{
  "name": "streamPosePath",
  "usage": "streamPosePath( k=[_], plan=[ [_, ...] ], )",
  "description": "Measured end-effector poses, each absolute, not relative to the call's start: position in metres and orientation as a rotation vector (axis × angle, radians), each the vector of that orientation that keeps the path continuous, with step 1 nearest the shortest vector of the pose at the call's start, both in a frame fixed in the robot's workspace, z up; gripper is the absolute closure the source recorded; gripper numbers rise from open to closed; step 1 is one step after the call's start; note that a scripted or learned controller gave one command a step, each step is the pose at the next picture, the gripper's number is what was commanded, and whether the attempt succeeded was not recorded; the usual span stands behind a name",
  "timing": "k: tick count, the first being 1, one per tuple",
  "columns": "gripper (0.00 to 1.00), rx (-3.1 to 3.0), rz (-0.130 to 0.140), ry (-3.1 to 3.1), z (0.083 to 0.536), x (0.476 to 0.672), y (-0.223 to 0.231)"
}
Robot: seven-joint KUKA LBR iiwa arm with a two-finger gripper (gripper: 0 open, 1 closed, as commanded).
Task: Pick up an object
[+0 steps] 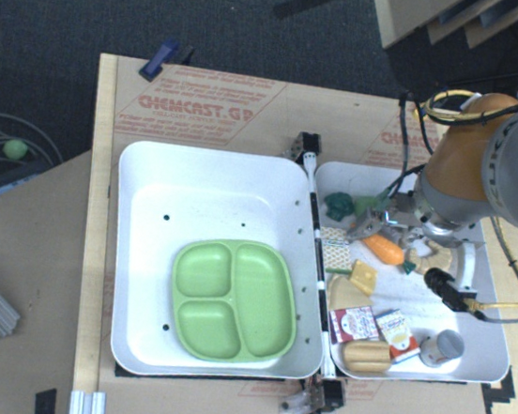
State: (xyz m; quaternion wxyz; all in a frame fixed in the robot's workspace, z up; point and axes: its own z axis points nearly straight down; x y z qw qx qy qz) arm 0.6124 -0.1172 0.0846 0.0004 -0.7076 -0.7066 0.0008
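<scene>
So from the overhead camera, the arm [493,156] comes in at the upper right and its gripper [391,226] is down in the right bin [496,346], right by the orange carrot [385,249]. Honestly can't tell how the pincer stands. Also in there: a dark green piece [339,203], cheese wedge [363,278], and a bread roll [365,356]. Left bin [142,233] has a green divided plate [233,299].

The arm [493,156] hides the right bin's [494,360] far corner and runs off the right edge
</scene>
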Motion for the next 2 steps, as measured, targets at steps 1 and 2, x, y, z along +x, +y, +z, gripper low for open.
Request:
streamPosePath(
  k=[1,2],
  plan=[
    [1.0,-2.224,0.0,-2.22,0.095,0.613,-0.117],
    [1.0,-2.222,-0.004,-2.225,0.186,0.588,-0.073]
  ],
)
